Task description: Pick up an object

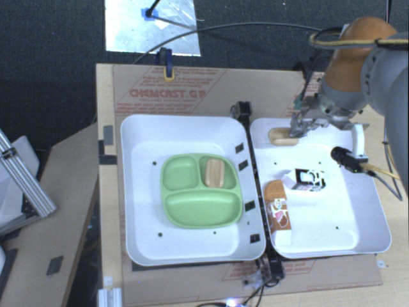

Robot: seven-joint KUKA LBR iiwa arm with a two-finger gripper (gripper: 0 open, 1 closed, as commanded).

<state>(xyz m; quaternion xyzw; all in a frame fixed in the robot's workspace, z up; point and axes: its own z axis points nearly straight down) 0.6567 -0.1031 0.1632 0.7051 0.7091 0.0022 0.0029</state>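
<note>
In the right bin (358,235) lie three objects. A tan oblong piece (281,137) rests near the far left corner, a black and white item (310,179) lies in the middle, and an orange-brown packet (278,213) lies along the left wall. My gripper (296,130) hangs low over the far left part of that bin, its tip right at the right end of the tan piece. I cannot see anything lifted off the bin floor.
The left bin (144,146) holds a green divided plate (198,203) with a tan block (214,172) in its upper right compartment. A divider with black clips (250,171) separates the bins. Cables (377,171) run along the right bin's right side.
</note>
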